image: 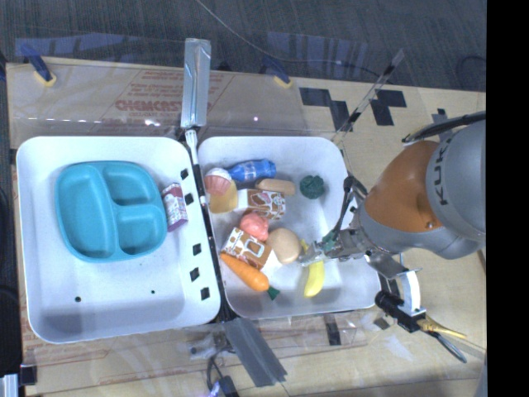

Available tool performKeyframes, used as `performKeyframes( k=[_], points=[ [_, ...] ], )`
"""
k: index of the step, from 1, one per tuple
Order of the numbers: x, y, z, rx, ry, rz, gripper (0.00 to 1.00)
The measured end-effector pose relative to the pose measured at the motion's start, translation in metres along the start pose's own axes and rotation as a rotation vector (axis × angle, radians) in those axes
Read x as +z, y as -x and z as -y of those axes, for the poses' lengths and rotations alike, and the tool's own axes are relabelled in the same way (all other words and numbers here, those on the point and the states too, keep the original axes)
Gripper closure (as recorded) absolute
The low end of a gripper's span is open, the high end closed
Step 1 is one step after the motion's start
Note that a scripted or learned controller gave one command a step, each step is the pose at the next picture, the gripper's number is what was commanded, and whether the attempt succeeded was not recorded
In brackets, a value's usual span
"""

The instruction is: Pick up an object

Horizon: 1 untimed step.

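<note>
Arm (421, 197): you saw it reach in over the right bin's (331, 151) right edge.
Gripper (318, 255): low, just above the banana (314, 279); you could not tell its fingers' state.
Banana: lay near the bin's front edge, beside the egg (285, 244) and carrot (245, 272).
Left bin (41, 304): held a blue tray (110, 209).

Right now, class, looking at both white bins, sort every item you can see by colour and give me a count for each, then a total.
Blue: 2, the tray and the bottle
Orange: 1, the carrot
Yellow: 1, the banana
Dark green: 1, the ball
Tan: 1, the egg
Red or pink: 2, the can and the peach
Mixed print: 3, the cup and two packets
Total: 11
</note>
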<state>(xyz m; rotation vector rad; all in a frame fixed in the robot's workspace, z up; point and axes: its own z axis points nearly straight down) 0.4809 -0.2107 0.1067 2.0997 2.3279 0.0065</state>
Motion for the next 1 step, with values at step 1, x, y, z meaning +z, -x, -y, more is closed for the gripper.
performKeyframes(
  k=[1],
  points=[
    [-0.0926, -0.1086, -0.0554, 0.024, -0.005, -0.004, 1.0]
  ],
)
